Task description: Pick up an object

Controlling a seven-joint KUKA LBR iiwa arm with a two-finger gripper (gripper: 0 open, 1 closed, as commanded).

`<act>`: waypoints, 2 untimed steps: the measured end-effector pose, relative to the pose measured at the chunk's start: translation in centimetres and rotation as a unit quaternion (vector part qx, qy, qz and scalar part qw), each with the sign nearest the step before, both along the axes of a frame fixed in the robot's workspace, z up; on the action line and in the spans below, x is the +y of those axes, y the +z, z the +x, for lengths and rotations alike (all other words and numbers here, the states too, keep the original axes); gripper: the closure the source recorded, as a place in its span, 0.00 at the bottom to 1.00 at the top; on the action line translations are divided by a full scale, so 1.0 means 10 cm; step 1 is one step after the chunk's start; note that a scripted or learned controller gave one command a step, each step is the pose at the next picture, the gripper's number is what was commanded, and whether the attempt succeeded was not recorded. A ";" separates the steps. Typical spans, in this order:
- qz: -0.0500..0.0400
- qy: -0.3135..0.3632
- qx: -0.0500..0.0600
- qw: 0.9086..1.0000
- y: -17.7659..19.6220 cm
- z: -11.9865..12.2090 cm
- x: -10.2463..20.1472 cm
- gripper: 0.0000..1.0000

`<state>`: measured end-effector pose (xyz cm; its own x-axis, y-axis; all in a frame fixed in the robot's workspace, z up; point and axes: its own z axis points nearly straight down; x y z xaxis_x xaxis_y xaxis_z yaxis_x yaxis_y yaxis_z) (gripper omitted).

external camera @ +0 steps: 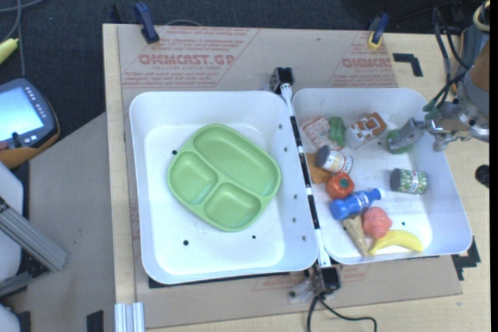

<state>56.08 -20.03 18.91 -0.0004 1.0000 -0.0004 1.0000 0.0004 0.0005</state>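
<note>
The right bin (pixel 459 206) holds several toy groceries. Among them are a banana (pixel 398 242), a pink ball (pixel 377 221), a blue bottle (pixel 354 203), a tomato (pixel 340 186), a small jar (pixel 336 161), a dark green can (pixel 408 181) and a little carton (pixel 366 128). My gripper (pixel 429 128) hangs over the bin's far right side, reaching in from the right. A grey-green object (pixel 401 138) sits right at its tip. Whether the gripper holds that object is unclear.
The left bin (pixel 148 167) carries a green divided plate (pixel 224 176). A cone (pixel 355 231) lies beside the banana. An orange packet (pixel 315 128) and a green item (pixel 336 130) rest at the right bin's back left. Clamps hold the board's far edge.
</note>
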 end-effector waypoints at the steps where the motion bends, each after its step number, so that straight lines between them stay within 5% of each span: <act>1: 0.003 -0.001 0.005 1.000 -1.04 -0.14 -0.14 0.00; 2: 0.000 0.004 -0.002 1.000 -1.04 0.58 0.34 0.00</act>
